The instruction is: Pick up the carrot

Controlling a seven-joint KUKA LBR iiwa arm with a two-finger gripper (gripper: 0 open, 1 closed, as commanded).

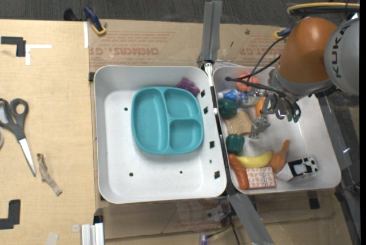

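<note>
Pincer (260,128) is hanging over the middle of the right bin (320,181), nothing gripped; can't tell its state from this angle. Carrot (280,156) is lying tilted near the bin's front edge, tip touching the banana (254,159), box (261,178) just in front; judgement: come down across its narrow width, clear of the banana. Arm (309,52) is reaching in from the right, wrist pointing down.

Carrot (280,155): orange, tapered, lying slanted in right bin, thin end up, beside banana.
</note>
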